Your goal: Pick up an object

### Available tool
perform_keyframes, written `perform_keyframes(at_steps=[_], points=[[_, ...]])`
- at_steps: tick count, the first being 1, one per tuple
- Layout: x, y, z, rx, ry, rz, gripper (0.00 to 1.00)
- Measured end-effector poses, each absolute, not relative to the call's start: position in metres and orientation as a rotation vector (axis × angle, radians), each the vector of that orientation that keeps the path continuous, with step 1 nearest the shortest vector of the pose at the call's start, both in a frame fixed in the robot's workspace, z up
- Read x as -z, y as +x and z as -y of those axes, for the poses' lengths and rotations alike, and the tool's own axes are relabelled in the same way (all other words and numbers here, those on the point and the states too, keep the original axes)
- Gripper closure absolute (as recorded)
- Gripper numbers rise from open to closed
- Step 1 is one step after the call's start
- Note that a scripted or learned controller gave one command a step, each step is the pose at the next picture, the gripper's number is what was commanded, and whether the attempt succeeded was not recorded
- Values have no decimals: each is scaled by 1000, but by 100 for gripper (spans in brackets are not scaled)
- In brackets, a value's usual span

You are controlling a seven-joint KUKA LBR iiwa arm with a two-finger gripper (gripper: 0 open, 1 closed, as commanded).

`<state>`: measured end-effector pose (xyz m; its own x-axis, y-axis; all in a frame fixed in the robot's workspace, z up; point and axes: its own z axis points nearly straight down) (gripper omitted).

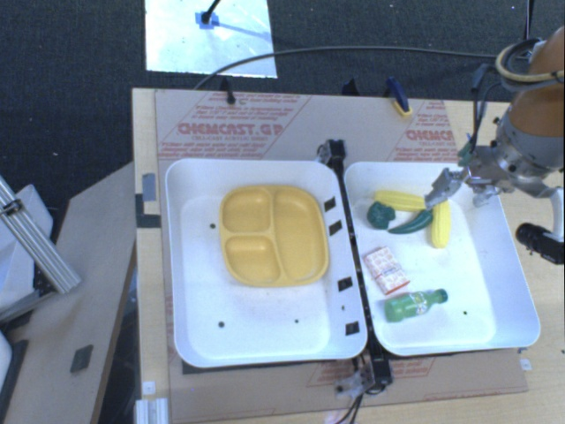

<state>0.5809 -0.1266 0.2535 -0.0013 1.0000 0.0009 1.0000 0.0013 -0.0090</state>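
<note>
While claw [444,189] hovers, corn [440,223] lies just below.

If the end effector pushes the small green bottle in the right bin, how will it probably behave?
The green bottle lies on its side on the bin floor, so it may roll if pushed across its length. Its round, glossy-looking body could slip between fingers. It looks like a small toy, probably light.

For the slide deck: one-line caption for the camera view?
KUKA gripper poised above toy corn, green pepper in right bin; yellow tray in left bin.
</note>
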Motion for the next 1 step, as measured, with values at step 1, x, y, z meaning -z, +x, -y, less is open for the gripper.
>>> perform_keyframes(at_steps=[1], points=[[-259, 583, 126, 1, -2219, 2227, 0]])
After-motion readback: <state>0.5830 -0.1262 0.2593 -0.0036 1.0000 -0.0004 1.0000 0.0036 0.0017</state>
